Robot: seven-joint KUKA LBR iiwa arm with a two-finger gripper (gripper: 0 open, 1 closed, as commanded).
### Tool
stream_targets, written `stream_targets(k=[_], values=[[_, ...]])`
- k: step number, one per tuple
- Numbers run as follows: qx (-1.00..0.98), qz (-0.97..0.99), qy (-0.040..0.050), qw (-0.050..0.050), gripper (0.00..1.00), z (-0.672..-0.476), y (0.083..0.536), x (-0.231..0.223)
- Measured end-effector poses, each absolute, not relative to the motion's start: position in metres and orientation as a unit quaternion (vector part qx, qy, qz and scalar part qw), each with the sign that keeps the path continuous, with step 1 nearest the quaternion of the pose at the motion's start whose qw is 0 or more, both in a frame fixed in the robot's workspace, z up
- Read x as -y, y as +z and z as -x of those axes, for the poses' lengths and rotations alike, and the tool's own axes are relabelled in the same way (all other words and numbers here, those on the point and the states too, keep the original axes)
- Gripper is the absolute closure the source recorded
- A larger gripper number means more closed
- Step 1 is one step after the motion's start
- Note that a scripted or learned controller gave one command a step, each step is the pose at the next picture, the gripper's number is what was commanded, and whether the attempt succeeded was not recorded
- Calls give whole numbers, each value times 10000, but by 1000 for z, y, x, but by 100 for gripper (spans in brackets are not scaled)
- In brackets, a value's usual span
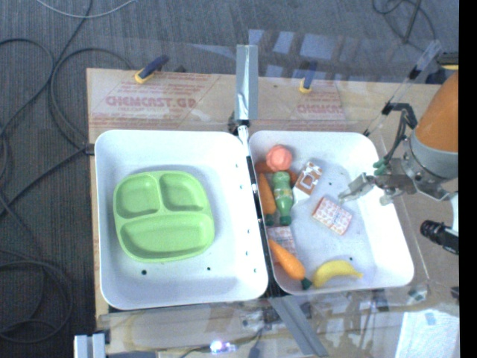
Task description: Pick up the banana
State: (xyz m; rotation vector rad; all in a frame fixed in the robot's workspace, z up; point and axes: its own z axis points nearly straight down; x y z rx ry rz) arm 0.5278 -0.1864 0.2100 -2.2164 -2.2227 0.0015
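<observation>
The yellow banana (337,272) lies on its side near the front edge of the right bin (387,252), its curve opening toward the front. My gripper (369,194) hovers over the right side of that bin, well behind the banana and a little to its right. It is open, with nothing between its fingers. The arm's orange band (447,118) is at the view's right edge.
An orange carrot (287,259) lies just left of the banana. Further back in the right bin are a waffle-like square (331,215), a small box (307,177), a green bottle (282,198) and a pink ball (279,157). The left bin (112,274) holds a green divided plate (164,215).
</observation>
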Motion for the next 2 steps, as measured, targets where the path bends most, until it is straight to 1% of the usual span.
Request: stream_targets(k=[1,2], values=[[8032,5958,-1,20,0,-483,131,137],[8856,4644,-25,-76,0,-489,92,170]])
